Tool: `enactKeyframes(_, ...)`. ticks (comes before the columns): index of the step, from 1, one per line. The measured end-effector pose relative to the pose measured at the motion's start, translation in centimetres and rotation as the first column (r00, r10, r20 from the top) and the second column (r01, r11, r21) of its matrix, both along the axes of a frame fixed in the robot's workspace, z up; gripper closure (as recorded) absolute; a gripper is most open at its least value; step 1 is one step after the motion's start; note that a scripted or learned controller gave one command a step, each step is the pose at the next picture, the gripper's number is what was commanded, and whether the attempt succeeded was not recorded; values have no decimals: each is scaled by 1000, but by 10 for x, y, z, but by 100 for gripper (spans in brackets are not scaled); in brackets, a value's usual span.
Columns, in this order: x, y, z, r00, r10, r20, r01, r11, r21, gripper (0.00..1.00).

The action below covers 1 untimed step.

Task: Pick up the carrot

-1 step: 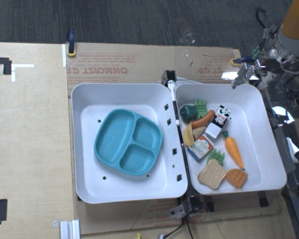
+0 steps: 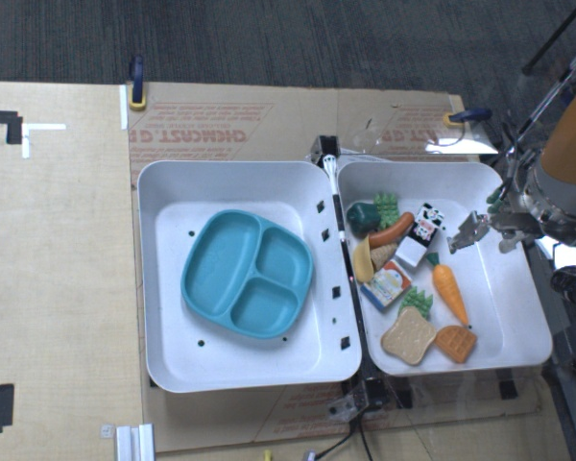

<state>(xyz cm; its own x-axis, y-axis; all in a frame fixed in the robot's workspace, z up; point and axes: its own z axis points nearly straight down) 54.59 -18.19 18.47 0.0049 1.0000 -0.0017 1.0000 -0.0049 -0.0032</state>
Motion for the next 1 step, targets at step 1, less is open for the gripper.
enactKeyframes(1,-10,6,-93,1000,-8,3,8,1000,1,0)
